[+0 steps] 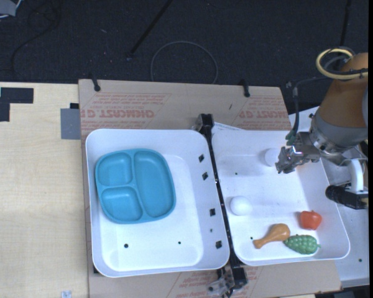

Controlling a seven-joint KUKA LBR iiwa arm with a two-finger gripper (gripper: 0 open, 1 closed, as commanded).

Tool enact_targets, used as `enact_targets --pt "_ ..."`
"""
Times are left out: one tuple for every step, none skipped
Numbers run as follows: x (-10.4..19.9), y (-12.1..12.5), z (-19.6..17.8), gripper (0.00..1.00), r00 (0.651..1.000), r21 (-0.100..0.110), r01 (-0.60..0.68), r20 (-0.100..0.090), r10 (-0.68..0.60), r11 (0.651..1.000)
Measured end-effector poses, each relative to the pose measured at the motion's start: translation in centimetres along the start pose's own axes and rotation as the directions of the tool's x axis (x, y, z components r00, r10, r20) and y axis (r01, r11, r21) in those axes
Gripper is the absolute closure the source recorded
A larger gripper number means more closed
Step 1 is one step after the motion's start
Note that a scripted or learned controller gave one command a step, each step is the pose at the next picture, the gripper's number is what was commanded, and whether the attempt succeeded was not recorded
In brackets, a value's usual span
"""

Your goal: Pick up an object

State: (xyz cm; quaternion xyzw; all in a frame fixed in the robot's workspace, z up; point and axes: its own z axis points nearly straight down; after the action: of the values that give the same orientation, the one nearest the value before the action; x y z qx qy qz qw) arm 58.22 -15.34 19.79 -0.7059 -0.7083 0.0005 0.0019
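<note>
Nearest, a chicken drumstick (273, 234), green vegetable (301, 244) and tomato (309, 219) line the right bin's (255, 143) front edge. Beside a white object (271, 157) near its back edge, the gripper (287, 164) should descend squarely over it.

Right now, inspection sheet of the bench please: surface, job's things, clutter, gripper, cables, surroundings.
Surface: two white bins side by side, left bin and right bin, on a cardboard sheet over a pale wood bench.
Job's things: in the right bin, white egg, drumstick, green lumpy item, red item, a white item beside the gripper.
Clutter: blue divided plate in the left bin.
Gripper: gripper low over the right bin's far side; finger state unclear.
Cables: thin loops on the dark floor behind.
Surroundings: dark carpet.
</note>
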Motion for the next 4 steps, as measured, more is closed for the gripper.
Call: enact_targets --pt "4.3 1.0 -0.9 1.0 1.0 -0.002 -0.001 0.002 0.001 1.0" --pt "9.5 1.8 -0.1 1.0 1.0 0.0 0.001 0.0 -0.001 1.0" --pt "14.5 3.1 -1.5 1.0 1.0 -0.002 0.001 0.0 -0.001 1.0" --pt "19.3 4.5 -1.4 1.0 1.0 -0.002 0.0 0.0 0.0 1.0"
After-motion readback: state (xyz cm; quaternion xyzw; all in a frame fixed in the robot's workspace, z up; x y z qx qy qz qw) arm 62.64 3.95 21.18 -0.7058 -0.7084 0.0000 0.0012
